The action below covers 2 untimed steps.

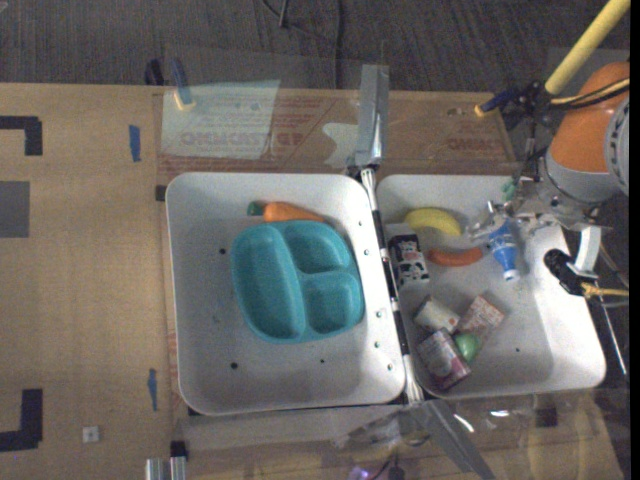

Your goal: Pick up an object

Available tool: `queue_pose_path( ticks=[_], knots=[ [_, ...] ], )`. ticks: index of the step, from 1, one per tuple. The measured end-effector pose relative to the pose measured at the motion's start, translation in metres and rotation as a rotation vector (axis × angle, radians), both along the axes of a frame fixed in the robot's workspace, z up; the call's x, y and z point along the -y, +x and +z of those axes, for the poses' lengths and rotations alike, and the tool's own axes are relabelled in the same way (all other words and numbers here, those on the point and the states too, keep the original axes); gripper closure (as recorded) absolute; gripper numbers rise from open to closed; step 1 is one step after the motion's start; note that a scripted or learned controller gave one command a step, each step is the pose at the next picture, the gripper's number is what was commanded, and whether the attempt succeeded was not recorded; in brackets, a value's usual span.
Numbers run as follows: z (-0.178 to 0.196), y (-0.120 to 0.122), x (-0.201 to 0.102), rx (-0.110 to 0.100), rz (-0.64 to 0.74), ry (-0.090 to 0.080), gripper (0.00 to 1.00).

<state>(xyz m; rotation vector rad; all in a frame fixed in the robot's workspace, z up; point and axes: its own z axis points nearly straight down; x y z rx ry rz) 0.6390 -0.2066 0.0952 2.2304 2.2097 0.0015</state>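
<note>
My gripper (503, 240) hangs over the upper middle of the right bin (578, 366), below the arm's orange band. A small blue-and-white object (507, 257) sits right at its tip; whether it is gripped is not clear. To the gripper's left lie a yellow banana (433, 221) and an orange-red piece (457, 257). A black-and-white box (407, 260) lies by the bin's left wall. Lower down are a white can (436, 315), a pink packet (482, 315), a maroon can (442, 359) and a green ball (467, 346).
The left bin (196, 298) holds a teal divided plate (297, 280) with an orange carrot (287, 211) behind it. A metal bar (371, 118) rises behind the wall between the bins. A yellow rod (590, 36) and black cable fittings (568, 271) are beside the arm at right.
</note>
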Motion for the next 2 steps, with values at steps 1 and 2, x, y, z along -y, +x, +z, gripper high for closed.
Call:
queue_pose_path(
  ticks=[1,2],
  knots=[
    [0.011,0.001,0.0,0.004,0.002,-0.002,1.0],
    [0.126,0.029,-0.042,0.003,-0.153,-0.001,1.0]
  ],
)
